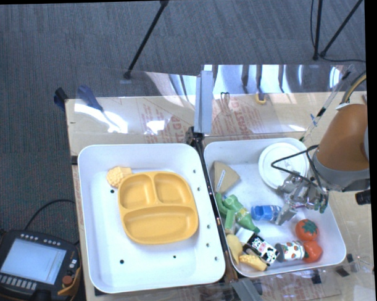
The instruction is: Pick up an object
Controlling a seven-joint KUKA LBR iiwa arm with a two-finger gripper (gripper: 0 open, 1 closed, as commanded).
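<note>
My gripper (288, 203) hangs low over the right bin (336, 234), right of its middle, and looks open with nothing between its fingers. A small blue bottle (265, 212) lies just left of the fingertips, close to them but not gripped. A red tomato (307, 229) sits just below the gripper. Toward the bin's front edge lie a small printed can (291, 251), a black-and-white toy (263, 248) and a yellow piece (235, 244). A green toy (233, 209) and a tan wedge (225, 175) lie along the left wall.
A white round plate (280, 164) rests in the right bin's back corner, just behind the gripper. The left bin (99, 242) holds a yellow divided plate (158, 206) and a small yellow item (118, 175). A teach pendant (35, 263) sits at the lower left.
</note>
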